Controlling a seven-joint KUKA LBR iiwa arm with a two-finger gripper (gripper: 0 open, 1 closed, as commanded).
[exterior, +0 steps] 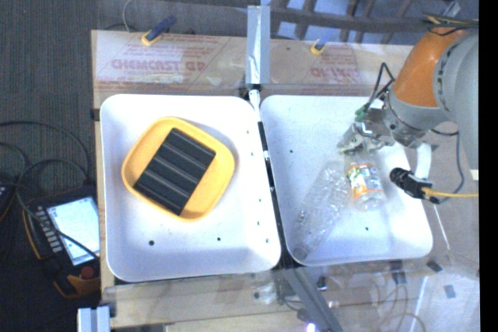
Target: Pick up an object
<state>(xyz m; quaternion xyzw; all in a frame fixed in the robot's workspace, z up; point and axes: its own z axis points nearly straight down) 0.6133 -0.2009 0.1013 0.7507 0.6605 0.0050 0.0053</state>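
A crumpled clear plastic bottle (pixel 331 194) with an orange label lies slantwise in the right bin (pixel 405 233). Its labelled end points toward the upper right. My gripper (pixel 356 141) reaches in from the right and hangs low over the bin, just above and beside that labelled end. The arm's orange band (pixel 420 74) sits above the wrist. In the left bin (pixel 124 245) a yellow dish (pixel 222 171) holds a black ridged block (pixel 175 169).
A black cable with a yellow lead (pixel 424 193) trails from the arm over the right bin's right side. Two yellow and blue clamps (pixel 158 30) sit on the board behind the bins. A metal divider (pixel 257 50) stands between the bins at the back.
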